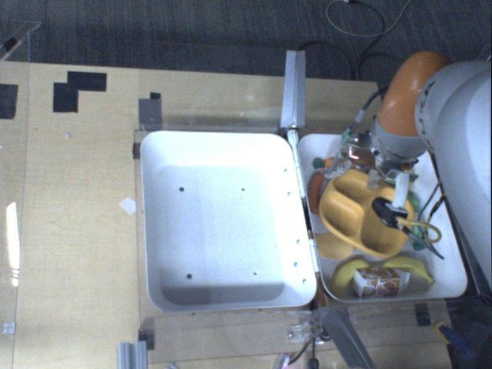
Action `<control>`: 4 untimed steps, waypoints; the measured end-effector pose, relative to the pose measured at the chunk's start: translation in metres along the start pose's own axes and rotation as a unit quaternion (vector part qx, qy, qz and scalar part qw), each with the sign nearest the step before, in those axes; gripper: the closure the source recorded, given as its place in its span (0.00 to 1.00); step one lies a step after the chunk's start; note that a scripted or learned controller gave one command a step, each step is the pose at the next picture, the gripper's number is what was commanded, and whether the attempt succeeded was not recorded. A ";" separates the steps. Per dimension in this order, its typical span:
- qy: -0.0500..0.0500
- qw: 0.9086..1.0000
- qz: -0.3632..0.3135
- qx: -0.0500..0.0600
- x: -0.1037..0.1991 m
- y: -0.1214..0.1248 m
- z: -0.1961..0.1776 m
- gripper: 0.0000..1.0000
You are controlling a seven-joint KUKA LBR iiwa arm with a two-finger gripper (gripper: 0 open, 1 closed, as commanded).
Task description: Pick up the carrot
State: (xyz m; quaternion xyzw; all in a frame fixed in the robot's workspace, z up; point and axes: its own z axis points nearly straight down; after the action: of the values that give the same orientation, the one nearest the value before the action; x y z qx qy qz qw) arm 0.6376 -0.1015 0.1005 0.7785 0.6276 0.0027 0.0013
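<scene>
camera view | claw low in the right bin over a yellow bowl; open or closed: cannot tell | carrot: likely the small orange bit at the bin's far left, just beside the claw | banana and carton near | advice: centre over the orange bit, clear the bowl rim before closing

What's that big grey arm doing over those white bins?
The arm's gripper is lowered into the right-hand bin, which is crowded with toy food: a yellow divided dish, two bananas, a small carton. It is after a carrot, and a bit of orange peeks out at the bin's far end, though nothing can be seen in its grasp. The left bin sits alongside.
</scene>
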 end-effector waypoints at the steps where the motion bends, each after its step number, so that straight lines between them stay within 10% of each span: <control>1: 0.004 1.000 -0.005 0.000 0.007 0.002 -0.009 1.00; 2: 0.000 0.998 -0.056 0.003 0.065 0.009 -0.113 1.00; 3: 0.000 0.969 -0.249 0.007 0.140 0.002 -0.135 1.00; 4: 0.000 0.968 -0.250 0.012 0.140 0.002 -0.139 1.00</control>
State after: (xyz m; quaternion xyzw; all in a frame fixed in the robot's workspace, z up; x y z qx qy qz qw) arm 0.6682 0.0347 0.2395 0.5970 0.8022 -0.0054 -0.0076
